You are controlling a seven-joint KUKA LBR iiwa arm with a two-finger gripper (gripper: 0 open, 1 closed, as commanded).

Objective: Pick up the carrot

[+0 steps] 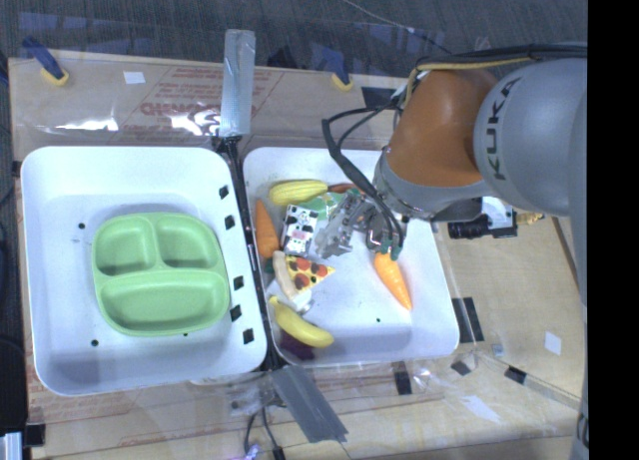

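Reaching in from the right, the grey arm with its orange band is seen above the right bin, and much of the far part of that bin is covered by it. The left bin is placed just beside the right one, and a green divided plate lies in its middle. The gripper is lowered over the middle of the right bin; whether its fingers are apart or together cannot be told, because the metal parts are blurred against the objects under them. An orange carrot with a green top is found just beside the gripper, on its near right side, lying on the bin floor and pointing toward the near edge. A second orange carrot-like piece lies along the left wall of the same bin. One yellow banana is seen at the far side, another banana at the near left corner. Between them a small printed box and a pizza slice are placed.
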